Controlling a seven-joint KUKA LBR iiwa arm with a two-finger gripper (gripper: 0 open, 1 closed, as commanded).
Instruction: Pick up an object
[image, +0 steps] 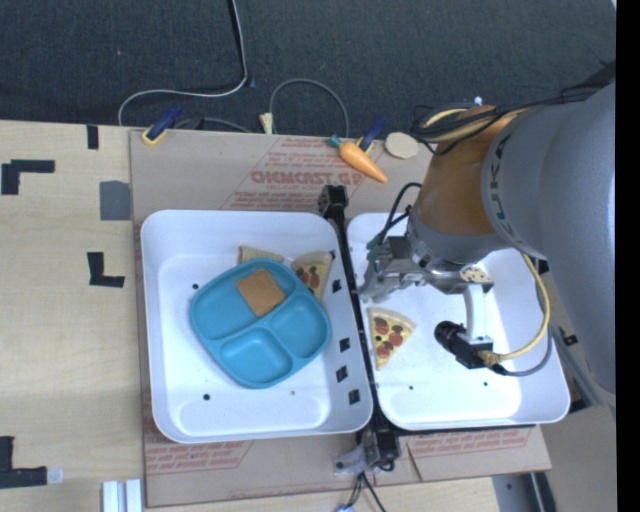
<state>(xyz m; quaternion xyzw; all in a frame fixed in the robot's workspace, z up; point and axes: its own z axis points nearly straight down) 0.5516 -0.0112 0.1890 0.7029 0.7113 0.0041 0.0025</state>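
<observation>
Glossy blue plastic tray (262, 325), smooth white plastic bins (160, 300), matt cardboard (290, 170).

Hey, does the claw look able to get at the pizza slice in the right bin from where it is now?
Probably yes. The pizza slice lies flat on the right bin floor with nothing on it, just below the claw; the centre divider sits close beside it.

1 fixed camera looks down slantwise on both white bins (160, 300).

1. Setting: a robotics laboratory test bench.
2. Evidence: a large grey robot arm (540, 190), two white bins (170, 400) on cardboard sheeting (290, 175), loose cables (240, 60), black tape markers (25, 175) on the benchtop.
</observation>
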